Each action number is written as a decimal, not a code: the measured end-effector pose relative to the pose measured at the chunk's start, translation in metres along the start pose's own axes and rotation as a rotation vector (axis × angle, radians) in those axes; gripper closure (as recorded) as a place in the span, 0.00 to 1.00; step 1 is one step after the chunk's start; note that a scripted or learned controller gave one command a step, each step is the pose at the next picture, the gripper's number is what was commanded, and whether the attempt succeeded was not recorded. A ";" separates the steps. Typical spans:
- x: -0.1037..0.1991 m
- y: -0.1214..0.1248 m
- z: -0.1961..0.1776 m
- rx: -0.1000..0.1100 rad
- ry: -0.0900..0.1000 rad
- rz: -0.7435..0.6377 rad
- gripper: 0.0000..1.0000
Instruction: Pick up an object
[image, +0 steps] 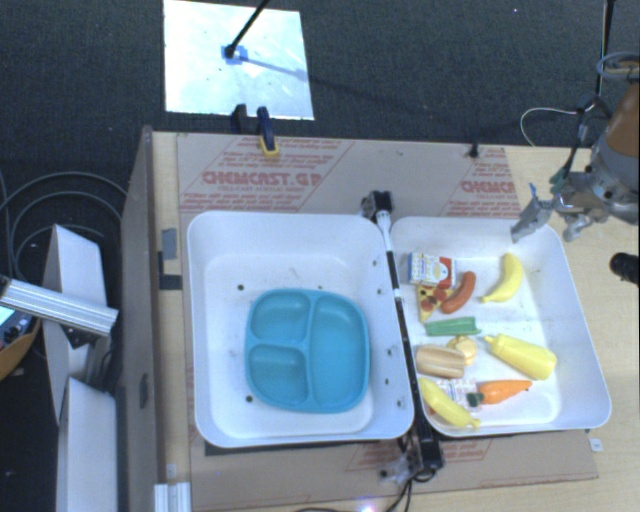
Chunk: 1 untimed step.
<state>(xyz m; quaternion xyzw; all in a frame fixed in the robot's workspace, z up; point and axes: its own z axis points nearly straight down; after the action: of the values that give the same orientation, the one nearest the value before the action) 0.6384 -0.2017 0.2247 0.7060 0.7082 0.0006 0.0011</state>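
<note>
My gripper (552, 222) hangs at the right bin's far right corner, its two fingers spread apart and open with nothing between them. The right bin (575, 300) holds toy food: a yellow banana (505, 279), a red sausage (459, 291), a small printed carton (429, 268), a pizza slice (429, 299), a green pepper (451, 326), a hot dog bun (441, 361), a yellow squeeze bottle (521, 355), an orange carrot (501, 391) and a corn cob (446, 404). The banana lies below and left of the gripper.
The left bin (220, 260) holds a blue divided plate (307, 349). A black clamp bar (390, 270) runs along the seam between the bins. Cardboard covers the bench beneath. Cables and white boxes lie at the far left.
</note>
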 end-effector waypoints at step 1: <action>-0.004 -0.009 0.148 0.007 0.002 0.003 0.00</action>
<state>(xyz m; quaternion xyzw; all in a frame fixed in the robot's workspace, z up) 0.6298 -0.2059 0.0767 0.7069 0.7073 -0.0011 -0.0019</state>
